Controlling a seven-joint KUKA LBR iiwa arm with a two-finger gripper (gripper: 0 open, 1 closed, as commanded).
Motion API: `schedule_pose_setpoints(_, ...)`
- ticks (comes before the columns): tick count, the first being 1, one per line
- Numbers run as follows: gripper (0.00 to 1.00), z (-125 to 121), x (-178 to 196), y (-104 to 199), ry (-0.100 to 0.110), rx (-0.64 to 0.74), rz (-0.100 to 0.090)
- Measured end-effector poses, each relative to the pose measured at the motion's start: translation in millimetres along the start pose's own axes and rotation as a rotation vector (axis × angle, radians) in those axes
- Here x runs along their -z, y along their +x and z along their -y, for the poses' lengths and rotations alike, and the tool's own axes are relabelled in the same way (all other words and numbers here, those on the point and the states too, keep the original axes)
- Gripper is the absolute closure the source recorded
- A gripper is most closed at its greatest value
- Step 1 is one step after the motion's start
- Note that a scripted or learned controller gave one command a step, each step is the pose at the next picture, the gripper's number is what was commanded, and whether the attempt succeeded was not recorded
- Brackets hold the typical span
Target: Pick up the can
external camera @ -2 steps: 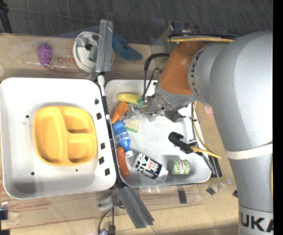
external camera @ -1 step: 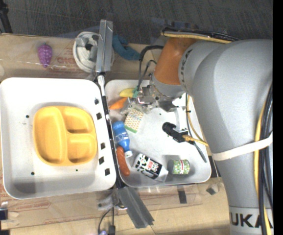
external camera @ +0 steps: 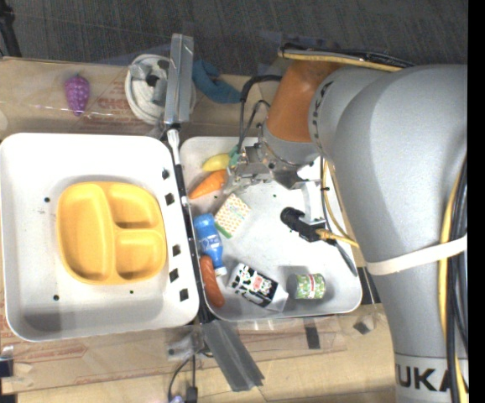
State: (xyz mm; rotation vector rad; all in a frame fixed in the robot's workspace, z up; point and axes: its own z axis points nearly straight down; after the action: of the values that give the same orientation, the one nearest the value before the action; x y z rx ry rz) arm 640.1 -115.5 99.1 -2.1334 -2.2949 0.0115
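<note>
Resting apart from the gripper [external camera: 241, 168], jaw state unclear: one can [external camera: 310, 286], two bins [external camera: 24, 162].

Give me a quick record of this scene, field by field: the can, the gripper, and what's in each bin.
can: green-labelled can, on its side, near corner of right bin
gripper: gripper low over the bin's far end, by carrot and banana, far from can
right bin also: blue bottle, black-and-white carton, checked packet
left bin: left bin holds yellow tray
</note>
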Motion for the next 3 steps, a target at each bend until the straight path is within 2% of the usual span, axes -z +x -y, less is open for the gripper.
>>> schedule_pose_setpoints(1,0.0,2,1,-5,0.003,-0.004,0.008)
schedule_pose_setpoints(2,0.0,41,-9,25,-0.004,0.028,0.0)
schedule_pose_setpoints(3,1.0,40,-1,25,0.0,0.033,0.001)
